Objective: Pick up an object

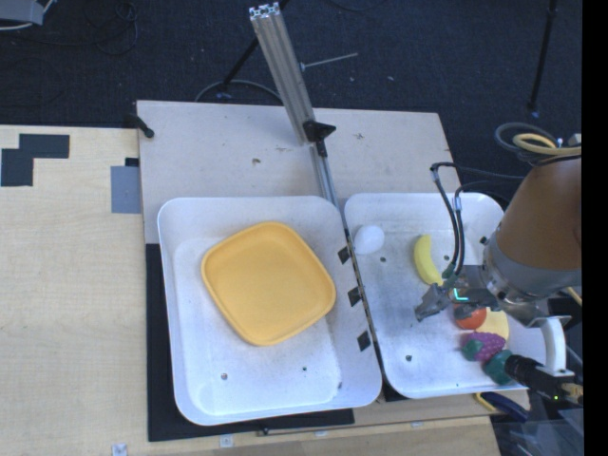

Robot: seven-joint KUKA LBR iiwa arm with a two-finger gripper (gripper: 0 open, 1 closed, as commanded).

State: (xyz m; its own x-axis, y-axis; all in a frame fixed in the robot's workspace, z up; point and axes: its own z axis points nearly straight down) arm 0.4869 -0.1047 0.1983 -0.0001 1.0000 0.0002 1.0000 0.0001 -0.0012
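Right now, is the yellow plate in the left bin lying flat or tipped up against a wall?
Flat. The yellow plate rests face up on the floor of the left bin, its whole rim visible, clear of the walls.

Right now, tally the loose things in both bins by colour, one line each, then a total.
Yellow: 2, the plate in the left bin and the banana in the right bin
White: 1, the ball
Red-orange: 1, the round piece by the gripper
Purple: 1, the grape bunch
Total: 5
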